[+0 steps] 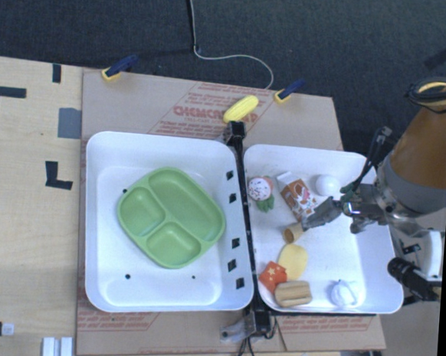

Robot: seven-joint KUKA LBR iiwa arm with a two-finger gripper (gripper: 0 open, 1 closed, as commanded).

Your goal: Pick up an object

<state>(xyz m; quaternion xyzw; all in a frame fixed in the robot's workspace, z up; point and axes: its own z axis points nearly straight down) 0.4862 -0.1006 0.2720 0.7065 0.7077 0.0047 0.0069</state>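
Camera view: gripper [321,214] over right bin [368,288]
Jaws: state unclear
Left bin [102,202]: green tray [171,217]
Right bin: small food toys; bread roll [293,293] lies left-right

glossy green plastic tray [171,217], matt cardboard sheet [205,110]

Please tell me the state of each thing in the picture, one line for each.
Gripper: low over right bin, holds nothing seen.
Green tray: flat in left bin, compartments bare.
Packet: lying by gripper.
Bread roll: lying at near wall.
Yellow clamp: on the divider's far end.
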